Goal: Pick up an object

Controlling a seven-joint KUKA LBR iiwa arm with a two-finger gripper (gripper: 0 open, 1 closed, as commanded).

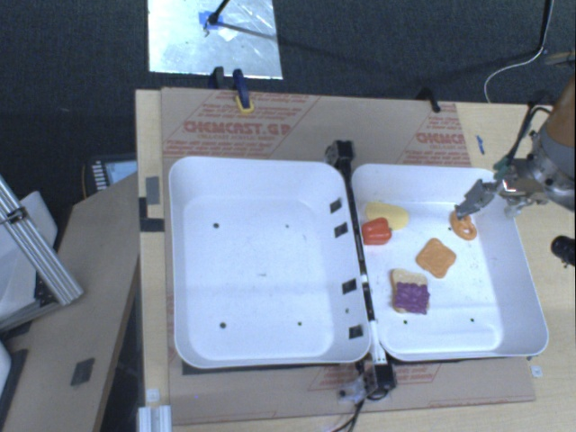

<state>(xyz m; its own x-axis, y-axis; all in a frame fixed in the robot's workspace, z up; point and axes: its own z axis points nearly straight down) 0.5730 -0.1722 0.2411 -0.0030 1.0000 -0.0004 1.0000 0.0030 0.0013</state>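
While the arm leans in from the right:
End effector (472, 207): at the right bin's (517, 268) far-right part; opening and hold cannot be told.
Nearest item: small orange ring-shaped toy (464, 229), just near-left of its tip, possibly touching.
Others: flat orange cracker-like piece (436, 257), purple-topped toast toy (410, 293), red pepper toy (376, 231), pale yellow lump (386, 214), all further left.
Hard to read: fingertips blur into the ring.

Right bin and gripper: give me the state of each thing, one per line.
Gripper: low over the right bin, by the orange ring.
Orange ring: lying flat, beside the gripper tip.
Yellow piece: lying flat.
Red pepper: on its side.
Orange slice: flat.
Purple-topped toast: flat.
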